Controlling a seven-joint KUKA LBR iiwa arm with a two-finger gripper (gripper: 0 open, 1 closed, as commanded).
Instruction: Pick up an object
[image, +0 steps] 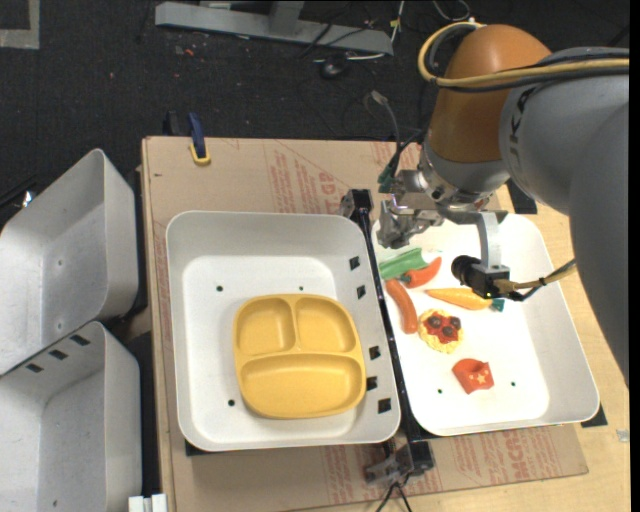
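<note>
Hand (403, 222) low over right bin's (560, 400) top-left corner, grip state cannot tell, green toy (400, 264) just below it, orange carrot (458, 297) near

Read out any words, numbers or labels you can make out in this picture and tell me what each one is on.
Red printed lettering on the brown cardboard sheet under the two white bins, behind the left bin: upside down and too faint to read.
Red lettering along the cardboard's front right edge: too blurred to read.
Dark marking on the grey arm casing: cut off, unreadable.
</note>
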